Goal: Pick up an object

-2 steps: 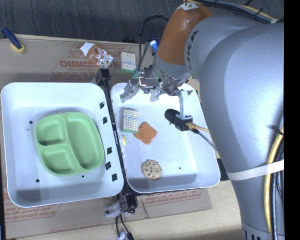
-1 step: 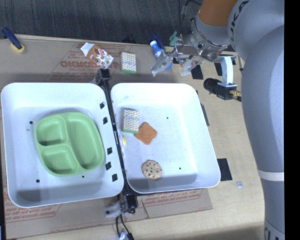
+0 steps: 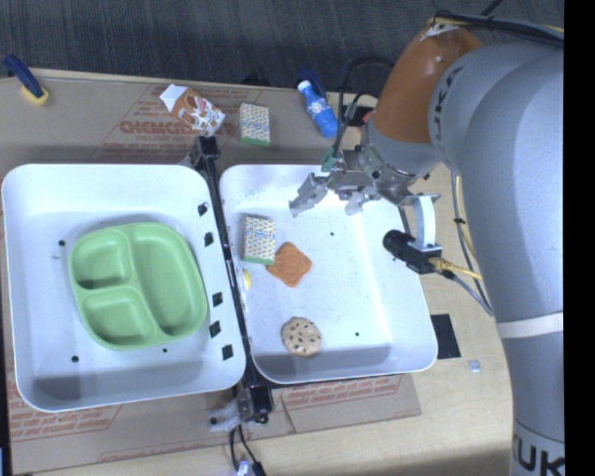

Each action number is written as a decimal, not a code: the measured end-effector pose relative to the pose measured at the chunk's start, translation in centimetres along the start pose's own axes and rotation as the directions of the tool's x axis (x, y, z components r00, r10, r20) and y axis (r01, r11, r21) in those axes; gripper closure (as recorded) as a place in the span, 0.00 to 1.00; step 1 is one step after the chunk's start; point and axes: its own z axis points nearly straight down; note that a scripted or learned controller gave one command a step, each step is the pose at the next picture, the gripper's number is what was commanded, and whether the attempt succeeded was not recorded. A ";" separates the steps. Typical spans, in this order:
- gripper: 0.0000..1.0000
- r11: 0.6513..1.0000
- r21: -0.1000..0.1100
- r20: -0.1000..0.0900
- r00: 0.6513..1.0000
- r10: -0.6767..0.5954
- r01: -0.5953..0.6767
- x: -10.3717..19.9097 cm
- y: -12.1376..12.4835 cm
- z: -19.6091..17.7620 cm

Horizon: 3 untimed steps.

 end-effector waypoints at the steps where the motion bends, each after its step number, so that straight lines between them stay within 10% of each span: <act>1: 1.00 1.000 -0.001 0.000 1.000 -0.007 0.007 0.1 0.1 -1.2; 3: 1.00 1.000 -0.002 0.000 1.000 0.000 0.000 -2.5 -9.7 -4.2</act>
